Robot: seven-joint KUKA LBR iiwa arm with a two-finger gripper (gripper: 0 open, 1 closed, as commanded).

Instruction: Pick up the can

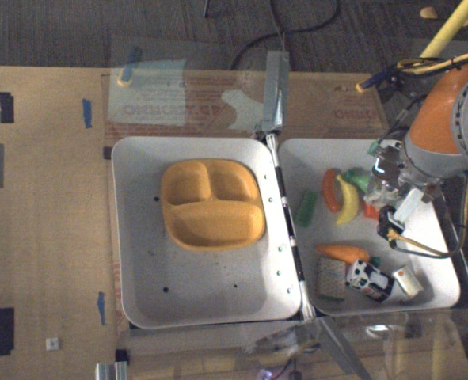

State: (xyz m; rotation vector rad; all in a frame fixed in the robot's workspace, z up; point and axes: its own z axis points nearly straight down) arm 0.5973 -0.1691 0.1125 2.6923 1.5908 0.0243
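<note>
Target is the can, read here as the small pale short cylinder with a tan end [408, 283] lying on its side in the near right corner of the right shallow white bin [447, 295]; it is small and blurry, so that ID is a judgement. It sits just beside a black-and-white patterned block [368, 279], close to the bin wall, with an orange toy carrot [343, 252] and a grey mesh square [331, 278] further left. The grey arm's gripper [382, 190] hovers over the far part of the same bin, above a yellow toy banana [347, 200] and red and green toy pieces, apart from the can. Cannot tell if the gripper is apart or together, and nothing is seen held. Handling guess: light, probably an empty or toy can, stiff walls, smooth and slippery, prone to roll since it lies on its side. Best hold is across the curved body at mid-length, closing square to the axis. Risks: the wall and the patterned block crowd the approach. The left white bin [138, 291] holds only an orange divided plastic plate [213, 204], not relevant.
</note>
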